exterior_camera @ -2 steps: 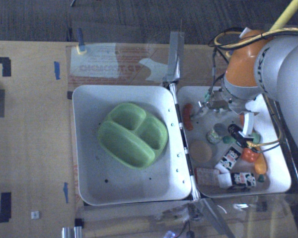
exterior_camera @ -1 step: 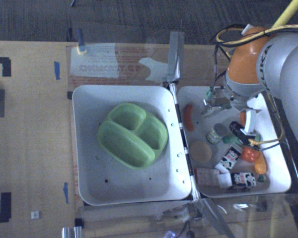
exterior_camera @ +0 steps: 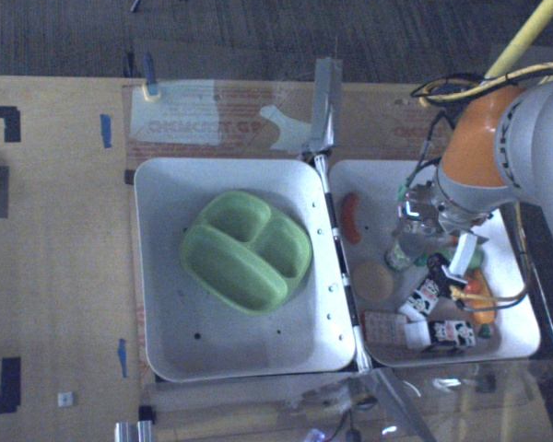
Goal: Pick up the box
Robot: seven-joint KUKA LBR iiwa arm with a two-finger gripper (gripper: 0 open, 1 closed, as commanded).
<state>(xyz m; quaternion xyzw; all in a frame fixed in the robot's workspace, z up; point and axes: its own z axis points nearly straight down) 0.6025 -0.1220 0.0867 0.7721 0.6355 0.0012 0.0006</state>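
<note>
The end effector (exterior_camera: 415, 238) hangs low in the right bin (exterior_camera: 525, 339), over a crowd of small things; whether it is released or clenched I cannot tell. The likeliest box is the flat pinkish carton (exterior_camera: 392, 328) lying near the front wall, just beside two cow-patterned packs (exterior_camera: 442, 325). Nothing sits visibly in its grasp. The risks: coming down on the wrong item, such as the brown round piece (exterior_camera: 373, 281) or an orange bit (exterior_camera: 479, 302), or nudging neighbours, since everything lies packed close. The red sausage-shaped toy (exterior_camera: 350, 217) and the left bin's green divided plate (exterior_camera: 247, 249) lie well apart
</note>
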